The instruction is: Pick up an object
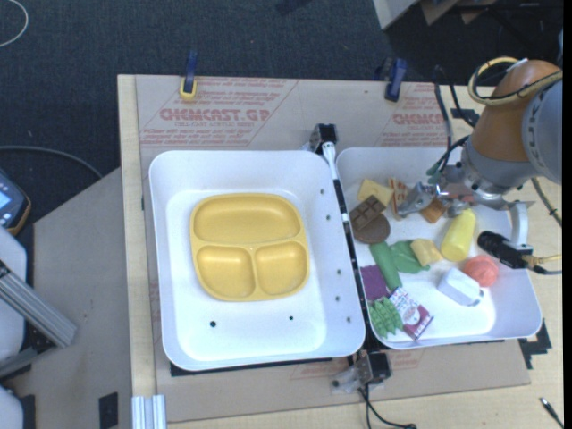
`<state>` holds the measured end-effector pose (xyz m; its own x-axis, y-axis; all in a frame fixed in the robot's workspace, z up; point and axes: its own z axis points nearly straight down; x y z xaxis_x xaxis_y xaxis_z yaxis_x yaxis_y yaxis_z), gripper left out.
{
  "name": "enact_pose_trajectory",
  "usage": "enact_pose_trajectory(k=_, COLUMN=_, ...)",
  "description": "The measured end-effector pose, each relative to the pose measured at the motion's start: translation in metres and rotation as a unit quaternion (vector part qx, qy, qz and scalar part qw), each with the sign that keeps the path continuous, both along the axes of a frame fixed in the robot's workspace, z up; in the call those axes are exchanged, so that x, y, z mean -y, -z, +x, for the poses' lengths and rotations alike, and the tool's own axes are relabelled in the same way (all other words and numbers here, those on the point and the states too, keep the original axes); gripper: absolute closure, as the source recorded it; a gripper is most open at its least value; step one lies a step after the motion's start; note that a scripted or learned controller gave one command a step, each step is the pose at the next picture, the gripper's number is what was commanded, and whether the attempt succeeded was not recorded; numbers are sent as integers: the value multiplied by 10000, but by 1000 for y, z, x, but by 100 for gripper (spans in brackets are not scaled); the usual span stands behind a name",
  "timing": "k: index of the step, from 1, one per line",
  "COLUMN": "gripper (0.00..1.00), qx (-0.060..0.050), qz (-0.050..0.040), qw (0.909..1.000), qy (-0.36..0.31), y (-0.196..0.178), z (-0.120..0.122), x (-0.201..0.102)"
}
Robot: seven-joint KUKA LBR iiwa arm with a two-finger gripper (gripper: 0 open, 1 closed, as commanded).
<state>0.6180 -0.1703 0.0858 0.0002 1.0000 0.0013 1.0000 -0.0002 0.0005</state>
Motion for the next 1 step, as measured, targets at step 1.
enact_pose_trajectory(k=1, gripper=100, qx=47, qz=-7, qw=10000, qy=-4, y=-15, z=3, x=0)
